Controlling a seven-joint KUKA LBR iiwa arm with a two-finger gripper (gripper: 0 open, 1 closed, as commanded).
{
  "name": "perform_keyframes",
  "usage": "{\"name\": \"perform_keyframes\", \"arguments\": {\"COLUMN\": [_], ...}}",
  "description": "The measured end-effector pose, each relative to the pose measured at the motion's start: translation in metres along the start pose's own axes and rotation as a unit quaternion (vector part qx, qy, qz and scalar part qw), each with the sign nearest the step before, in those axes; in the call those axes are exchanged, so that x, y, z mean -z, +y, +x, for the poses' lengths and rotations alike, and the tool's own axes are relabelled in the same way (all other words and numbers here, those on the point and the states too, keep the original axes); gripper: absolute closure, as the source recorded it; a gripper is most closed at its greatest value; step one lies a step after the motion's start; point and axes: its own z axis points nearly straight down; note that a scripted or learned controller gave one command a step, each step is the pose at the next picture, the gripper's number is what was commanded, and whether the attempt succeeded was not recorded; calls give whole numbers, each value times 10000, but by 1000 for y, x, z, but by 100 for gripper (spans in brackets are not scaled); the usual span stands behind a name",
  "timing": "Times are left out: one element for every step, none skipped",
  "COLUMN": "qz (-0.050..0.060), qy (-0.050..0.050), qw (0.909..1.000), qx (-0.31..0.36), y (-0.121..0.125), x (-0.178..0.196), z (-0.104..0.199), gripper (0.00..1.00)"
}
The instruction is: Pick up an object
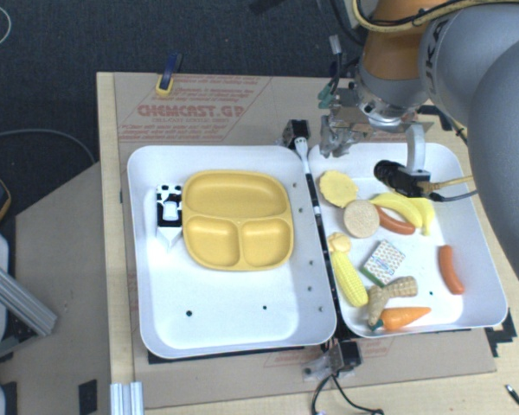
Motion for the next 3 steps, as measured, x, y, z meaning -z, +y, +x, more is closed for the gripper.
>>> {"name": "perform_keyframes", "arguments": {"qz": [32,14,0], "qy": [-1,-11,-3], "qw": [10000,10000,10000], "qx": [-28,-27,-13], "y": [-16,-7,-10], "x": [11,2,18], "z": [-2,-8,3], "gripper": [100,100,100]}}
